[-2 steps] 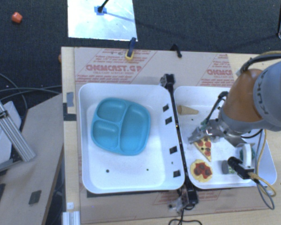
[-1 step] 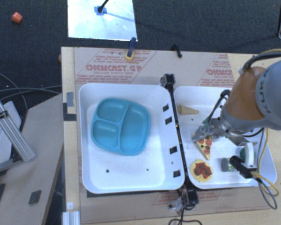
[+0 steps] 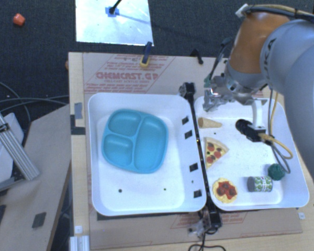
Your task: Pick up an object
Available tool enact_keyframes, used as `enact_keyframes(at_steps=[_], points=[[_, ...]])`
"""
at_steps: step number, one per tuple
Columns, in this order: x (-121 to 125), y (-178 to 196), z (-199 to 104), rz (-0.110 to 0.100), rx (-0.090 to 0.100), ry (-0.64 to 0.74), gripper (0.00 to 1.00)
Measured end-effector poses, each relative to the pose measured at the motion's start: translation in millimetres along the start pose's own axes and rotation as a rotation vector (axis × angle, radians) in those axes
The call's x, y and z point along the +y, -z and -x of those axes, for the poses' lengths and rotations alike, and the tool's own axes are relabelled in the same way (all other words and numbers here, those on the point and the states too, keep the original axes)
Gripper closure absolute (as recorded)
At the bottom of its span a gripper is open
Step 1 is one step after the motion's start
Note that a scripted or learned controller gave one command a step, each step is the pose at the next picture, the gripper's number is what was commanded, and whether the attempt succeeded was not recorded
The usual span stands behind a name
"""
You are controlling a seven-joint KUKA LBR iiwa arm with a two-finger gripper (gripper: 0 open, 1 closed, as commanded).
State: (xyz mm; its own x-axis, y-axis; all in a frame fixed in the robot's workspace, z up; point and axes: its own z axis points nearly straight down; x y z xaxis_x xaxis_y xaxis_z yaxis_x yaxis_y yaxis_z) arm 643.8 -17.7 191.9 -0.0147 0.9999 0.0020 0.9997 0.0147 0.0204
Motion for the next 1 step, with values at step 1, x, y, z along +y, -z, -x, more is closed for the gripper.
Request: enact_keyframes(at_steps=[1], points=[[-5.4,-7.1,-74.3,-0.017,0.0,-0.004,1.0]])
